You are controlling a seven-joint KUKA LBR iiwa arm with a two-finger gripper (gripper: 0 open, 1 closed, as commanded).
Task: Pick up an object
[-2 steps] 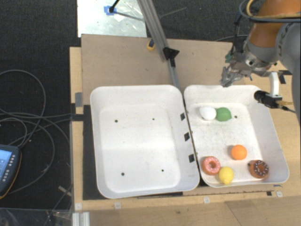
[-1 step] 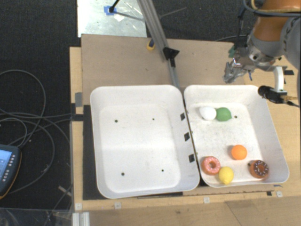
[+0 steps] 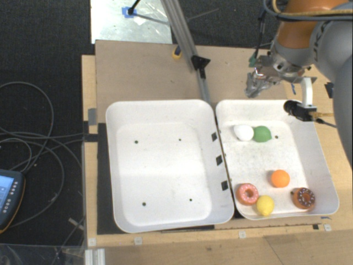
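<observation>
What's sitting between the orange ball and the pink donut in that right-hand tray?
Nothing: in the camera view the stretch of bin floor between the orange ball and the pink donut is bare. The yellow lemon lies below it.

I am wearing a smooth grey shell over my arm (image 3: 331, 37), rounded at the joints, with a broad orange band (image 3: 309, 4) wrapping the segment above my wrist. Dark cables are looping around that band. Below it my wrist is narrowing to a cluttered grey metal claw (image 3: 255, 87), and a small white-and-black fitting (image 3: 302, 101) is hanging beside it.
</observation>
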